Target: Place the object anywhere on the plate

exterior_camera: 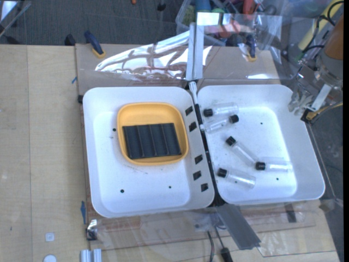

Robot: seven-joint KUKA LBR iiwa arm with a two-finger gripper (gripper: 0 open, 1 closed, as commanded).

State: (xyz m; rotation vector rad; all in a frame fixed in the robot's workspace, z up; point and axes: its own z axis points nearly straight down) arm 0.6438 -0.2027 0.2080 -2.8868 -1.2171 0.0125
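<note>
A yellow plate [126, 119] sits in the left bin [103, 168], and a black ribbed block [151, 141] lies flat in it. Several clear tubes with black caps are scattered in the right bin [283, 105]: one [221, 109] near the back, one [240, 149] in the middle, one [236, 177] near the front. My gripper [306, 103] hangs over the right bin's far right rim, apart from all the tubes, with nothing visibly in it.
A row of black clips [195, 143] runs along the divider between the bins. Crumpled clear film [150, 61] and an upright metal post [192, 51] stand behind the bins. A box of coloured clutter [234, 4] is at the back.
</note>
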